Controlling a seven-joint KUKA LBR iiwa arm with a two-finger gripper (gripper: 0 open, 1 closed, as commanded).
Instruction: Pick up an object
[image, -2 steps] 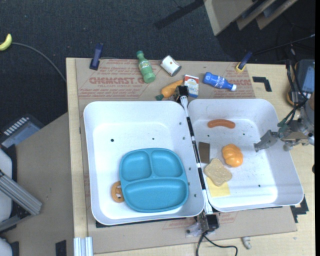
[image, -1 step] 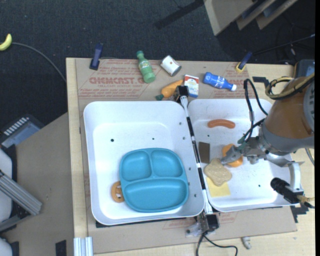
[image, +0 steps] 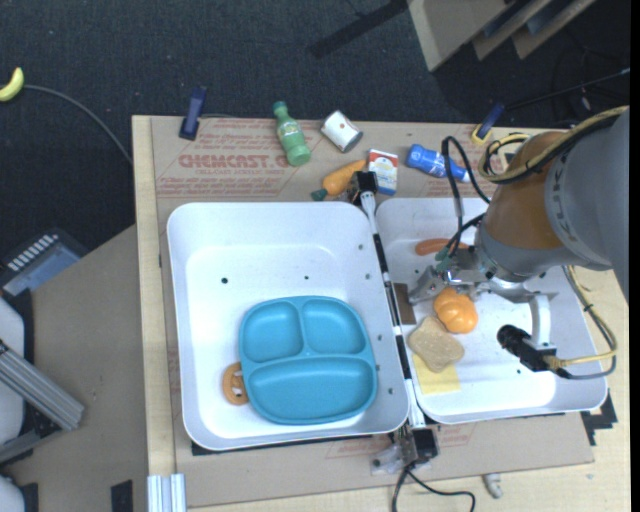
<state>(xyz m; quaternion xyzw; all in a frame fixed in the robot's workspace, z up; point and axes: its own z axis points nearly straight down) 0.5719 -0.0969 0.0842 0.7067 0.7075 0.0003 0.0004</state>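
Bright, even overhead light; slightly soft.

- We see the grey arm (image: 590, 195) reaching in from the right, its orange band (image: 520, 205) above the wrist.
- Its gripper (image: 447, 280) points down and leftward, low.

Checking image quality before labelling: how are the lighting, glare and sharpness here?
Camera view: light is even and soft; the left bin is bright white but its rim stays readable; the arm looks soft-edged; the blue tray and orange are fairly sharp.
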